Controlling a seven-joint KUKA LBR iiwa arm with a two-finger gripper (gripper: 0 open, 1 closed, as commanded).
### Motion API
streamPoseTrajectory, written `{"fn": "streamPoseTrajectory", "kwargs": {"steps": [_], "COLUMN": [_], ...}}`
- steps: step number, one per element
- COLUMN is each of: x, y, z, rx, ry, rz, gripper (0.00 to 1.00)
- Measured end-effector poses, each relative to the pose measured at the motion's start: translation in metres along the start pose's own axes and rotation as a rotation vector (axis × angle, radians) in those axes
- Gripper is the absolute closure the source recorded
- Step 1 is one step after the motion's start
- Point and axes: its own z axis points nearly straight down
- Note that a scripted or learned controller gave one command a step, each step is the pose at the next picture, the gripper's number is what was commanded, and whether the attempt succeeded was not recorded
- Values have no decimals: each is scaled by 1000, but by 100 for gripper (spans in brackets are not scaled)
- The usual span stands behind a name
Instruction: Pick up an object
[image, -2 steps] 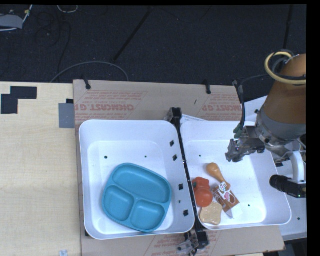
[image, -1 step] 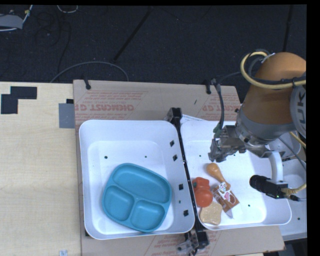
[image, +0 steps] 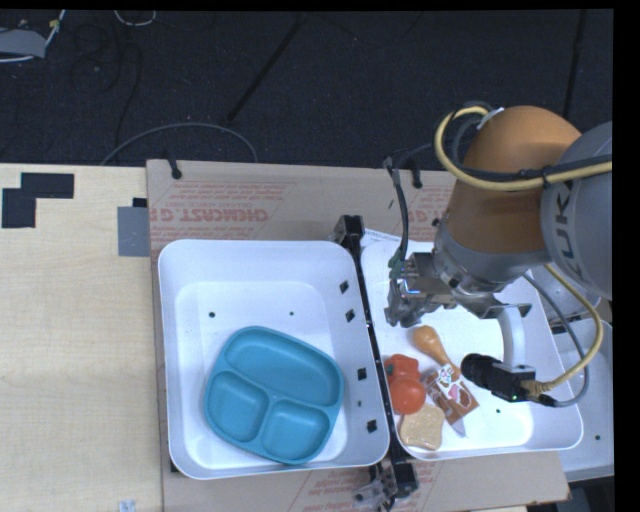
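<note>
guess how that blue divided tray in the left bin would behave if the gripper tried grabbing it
The blue tray looks like rigid moulded plastic, so probably stiff and light. Lying flat, broad and low-rimmed, it likely offers little to pinch and may slide on the left bin.

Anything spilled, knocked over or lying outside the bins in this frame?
Nothing stands out. The blue divided tray lies flat in the left bin; the small items, including the tomato, cluster inside the right bin.

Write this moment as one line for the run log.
arm: over right bin | gripper: above toy food | blue tray: in left bin | object lifted: not seen
</note>
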Motion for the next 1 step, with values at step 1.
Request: {"fn": "streamPoseTrajectory", "kwargs": {"steps": [1], "x": [56], "y": [6], "z": [9], "rx": [0], "ry": [-1], "rz": [-1], "gripper": [100]}}
